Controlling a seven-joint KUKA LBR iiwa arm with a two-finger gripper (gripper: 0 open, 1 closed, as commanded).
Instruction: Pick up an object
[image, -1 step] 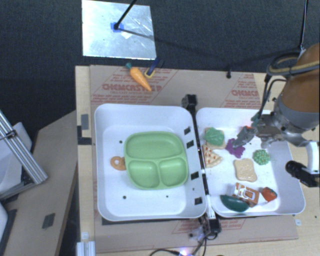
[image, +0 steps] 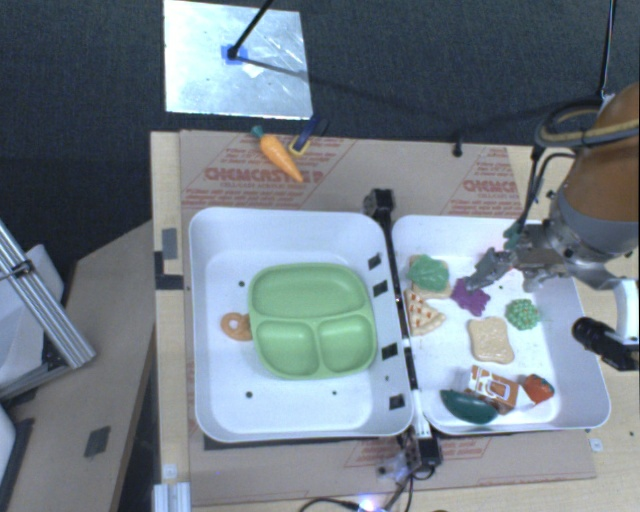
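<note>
The right bin (image: 590, 400) holds several toy foods: a green lettuce piece (image: 429, 272), a purple piece (image: 468, 296), a pizza slice (image: 424, 316), a green broccoli-like ball (image: 521, 314), a toast slice (image: 490, 340), an orange-and-white carton (image: 495, 386), a red piece (image: 539, 388) and a dark green piece (image: 467, 407). My gripper (image: 488, 272) hangs over this bin, just up and right of the purple piece, between the lettuce and the green ball. Nothing is visibly held in it.
The left bin (image: 215, 250) carries a green divided plate (image: 310, 320) and a small brown pretzel (image: 237, 326). Behind the bins, a toy carrot (image: 279, 156) lies on the cardboard and a silver sheet (image: 238, 60) sits farther back. A black divider (image: 393, 300) separates the bins.
</note>
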